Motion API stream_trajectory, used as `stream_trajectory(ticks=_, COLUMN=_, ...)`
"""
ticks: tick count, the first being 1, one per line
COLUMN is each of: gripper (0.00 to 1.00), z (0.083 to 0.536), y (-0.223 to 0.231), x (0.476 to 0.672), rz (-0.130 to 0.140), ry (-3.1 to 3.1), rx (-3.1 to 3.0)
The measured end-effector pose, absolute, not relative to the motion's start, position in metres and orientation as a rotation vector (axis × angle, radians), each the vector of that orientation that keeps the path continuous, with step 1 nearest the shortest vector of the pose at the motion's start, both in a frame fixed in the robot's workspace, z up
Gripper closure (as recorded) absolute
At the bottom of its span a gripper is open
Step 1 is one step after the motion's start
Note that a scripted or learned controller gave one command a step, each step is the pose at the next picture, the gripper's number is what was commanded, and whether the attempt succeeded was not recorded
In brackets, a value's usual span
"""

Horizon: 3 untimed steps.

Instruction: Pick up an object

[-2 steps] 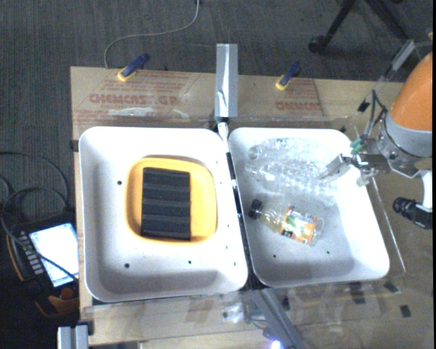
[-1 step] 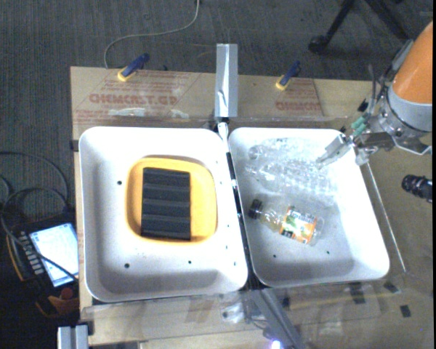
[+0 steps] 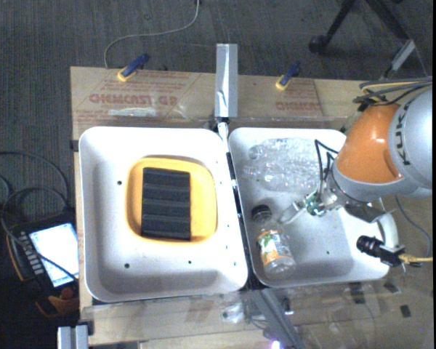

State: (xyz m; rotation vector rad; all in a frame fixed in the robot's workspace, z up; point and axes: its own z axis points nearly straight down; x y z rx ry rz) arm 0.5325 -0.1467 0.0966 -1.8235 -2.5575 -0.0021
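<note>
Nothing seen lifted; pincer state cannot be told; cap just left, bottle below-left, both ungrasped

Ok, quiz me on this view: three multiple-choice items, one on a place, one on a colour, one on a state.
1. Where does the small plastic bottle lie?
A. left bin
B. right bin
C. on the floor

2. What colour is the tray under the black ridged block in the left bin?
A. yellow
B. blue
C. green

3. How does the bottle rest?
A. upright
B. on its side
C. lifted by the gripper

Answers: 1 B, it lies near the front of the right bin. 2 A, a yellow rim frames the block. 3 B, it lies flat on the bin floor.
</note>
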Motion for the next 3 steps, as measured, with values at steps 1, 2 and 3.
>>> stream_trajectory(ticks=1, gripper=0.0, z=0.116, y=-0.177, x=0.596, rz=0.001, ry=-2.469, rx=-1.944)
stream_trajectory(ticks=2, gripper=0.0, z=0.091, y=-0.165, x=0.593, rz=-0.006, ry=-2.377, rx=-2.065)
stream_trajectory(ticks=3, gripper=0.0, z=0.139, y=-0.188, x=0.65, rz=0.022, ry=-2.209, rx=-2.214)
